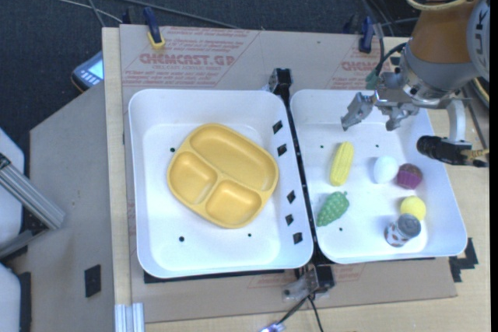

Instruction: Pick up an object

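The gripper (378, 114) is seen spread and empty above the right bin (447, 241) near its far wall. The corn cob (341, 162) (long axis running near-to-far) is found just nearward and slightly left of it.

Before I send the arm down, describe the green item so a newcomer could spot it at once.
Look at the right-hand white bin. Near its left wall, toward the front edge, lies the green bumpy toy, just below the yellow corn cob. It is the bin's one green thing, tapered and knobbly, while its neighbours are yellow, white, purple or metallic.
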`<action>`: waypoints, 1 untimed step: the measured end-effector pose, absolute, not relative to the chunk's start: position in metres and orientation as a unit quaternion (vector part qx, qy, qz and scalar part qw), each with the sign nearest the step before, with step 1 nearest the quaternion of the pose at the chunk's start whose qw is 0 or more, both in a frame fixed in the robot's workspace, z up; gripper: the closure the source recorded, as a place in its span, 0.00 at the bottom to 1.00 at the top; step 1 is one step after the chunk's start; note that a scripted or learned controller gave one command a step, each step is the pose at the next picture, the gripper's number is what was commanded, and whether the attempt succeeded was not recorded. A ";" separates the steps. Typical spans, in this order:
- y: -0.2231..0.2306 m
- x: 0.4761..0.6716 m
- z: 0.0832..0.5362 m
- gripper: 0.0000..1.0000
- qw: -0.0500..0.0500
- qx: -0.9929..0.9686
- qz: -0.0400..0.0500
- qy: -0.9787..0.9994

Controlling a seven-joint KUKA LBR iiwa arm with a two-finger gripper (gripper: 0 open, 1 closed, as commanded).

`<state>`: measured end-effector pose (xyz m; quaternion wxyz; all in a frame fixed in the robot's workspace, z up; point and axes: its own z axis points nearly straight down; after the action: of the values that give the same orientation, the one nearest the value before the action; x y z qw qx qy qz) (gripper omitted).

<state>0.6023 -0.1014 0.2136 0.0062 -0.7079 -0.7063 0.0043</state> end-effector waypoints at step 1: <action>-0.101 0.605 0.221 0.00 0.001 -0.707 0.000 -0.707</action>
<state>0.6051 -0.1013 0.2211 0.0009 -0.7070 -0.7072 0.0000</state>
